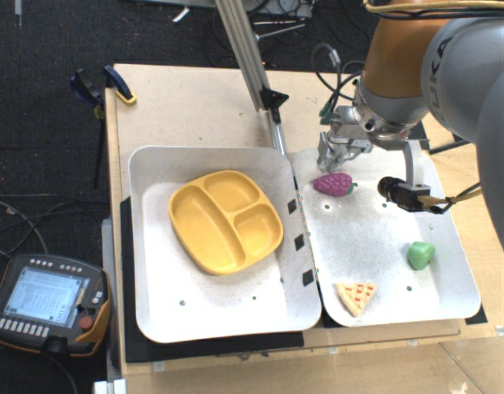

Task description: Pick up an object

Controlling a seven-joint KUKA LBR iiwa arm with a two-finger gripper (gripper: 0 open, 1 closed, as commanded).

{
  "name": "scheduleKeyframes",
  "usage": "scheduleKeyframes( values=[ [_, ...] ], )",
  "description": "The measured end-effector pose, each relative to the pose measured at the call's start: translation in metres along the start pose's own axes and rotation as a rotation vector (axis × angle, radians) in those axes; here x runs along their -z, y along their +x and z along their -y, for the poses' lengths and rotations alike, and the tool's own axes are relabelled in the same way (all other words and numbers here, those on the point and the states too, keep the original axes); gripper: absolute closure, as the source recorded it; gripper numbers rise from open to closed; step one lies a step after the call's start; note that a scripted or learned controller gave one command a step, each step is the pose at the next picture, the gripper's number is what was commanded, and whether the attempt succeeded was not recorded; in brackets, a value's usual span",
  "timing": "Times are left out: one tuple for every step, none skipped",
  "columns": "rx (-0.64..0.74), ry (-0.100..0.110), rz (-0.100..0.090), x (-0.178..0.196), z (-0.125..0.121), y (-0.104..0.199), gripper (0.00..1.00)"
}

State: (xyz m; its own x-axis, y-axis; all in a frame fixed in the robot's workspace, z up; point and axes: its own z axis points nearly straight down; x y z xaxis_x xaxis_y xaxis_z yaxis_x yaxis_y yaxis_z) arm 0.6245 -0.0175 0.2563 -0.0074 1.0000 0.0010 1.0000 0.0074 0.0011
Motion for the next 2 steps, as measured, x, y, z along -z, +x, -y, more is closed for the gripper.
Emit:
scheduleKeyframes(
  values=[
    [0.0, 0.001, 0.0, -0.017, -0.015, 0.051, 1.0],
    [-0.001, -0.002, -0.001, -0.012, -0.026, 0.095, 1.0]
  ],
)
